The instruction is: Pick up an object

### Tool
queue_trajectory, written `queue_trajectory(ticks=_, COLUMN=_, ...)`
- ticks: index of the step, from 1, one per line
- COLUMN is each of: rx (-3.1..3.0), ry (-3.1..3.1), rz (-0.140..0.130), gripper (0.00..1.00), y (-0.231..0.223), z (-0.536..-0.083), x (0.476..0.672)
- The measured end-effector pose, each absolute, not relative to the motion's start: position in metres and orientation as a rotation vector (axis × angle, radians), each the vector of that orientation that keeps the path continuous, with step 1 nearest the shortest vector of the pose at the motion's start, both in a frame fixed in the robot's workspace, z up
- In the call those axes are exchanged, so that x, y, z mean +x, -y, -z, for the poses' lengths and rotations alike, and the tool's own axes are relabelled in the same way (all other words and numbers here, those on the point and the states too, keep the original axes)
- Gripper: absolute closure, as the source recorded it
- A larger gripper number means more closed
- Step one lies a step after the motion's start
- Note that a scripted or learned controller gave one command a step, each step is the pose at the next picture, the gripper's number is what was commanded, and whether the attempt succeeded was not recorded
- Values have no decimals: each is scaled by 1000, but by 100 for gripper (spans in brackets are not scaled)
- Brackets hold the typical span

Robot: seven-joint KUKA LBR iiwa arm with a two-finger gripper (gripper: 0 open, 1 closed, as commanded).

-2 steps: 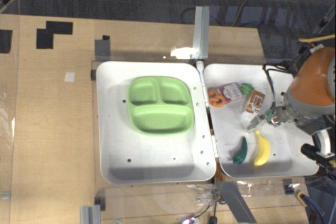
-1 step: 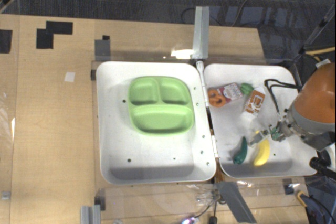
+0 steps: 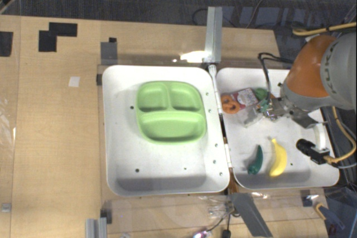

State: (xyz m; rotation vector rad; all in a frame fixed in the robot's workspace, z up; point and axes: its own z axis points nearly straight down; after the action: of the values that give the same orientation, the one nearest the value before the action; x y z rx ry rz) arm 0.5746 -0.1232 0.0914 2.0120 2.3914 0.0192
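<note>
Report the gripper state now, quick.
Gripper: over the right bin, by a clear wrapped item; open or closed cannot be told.

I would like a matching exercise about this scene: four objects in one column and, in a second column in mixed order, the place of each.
Objects:
1. green divided plastic plate
2. yellow banana
3. dark green pepper-shaped toy
4. orange round toy

Places:
A. right bin, upper left, near the divider
B. middle of the left bin
C. right bin, front, right of the green toy
D. right bin, front, left of the banana

Pairs: 1-B, 2-C, 3-D, 4-A
</note>
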Motion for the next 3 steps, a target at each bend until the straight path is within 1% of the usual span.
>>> queue_trajectory(ticks=1, rx=1858, ry=-2510, rz=-11, gripper=0, y=165, z=-92, x=493)
queue_trajectory(ticks=2, rx=1858, ry=-2510, rz=-11, gripper=0, y=165, z=-92, x=493)
queue_trajectory(ticks=3, rx=1874, ry=-2494, rz=-10, gripper=0, y=138, z=-93, x=505)
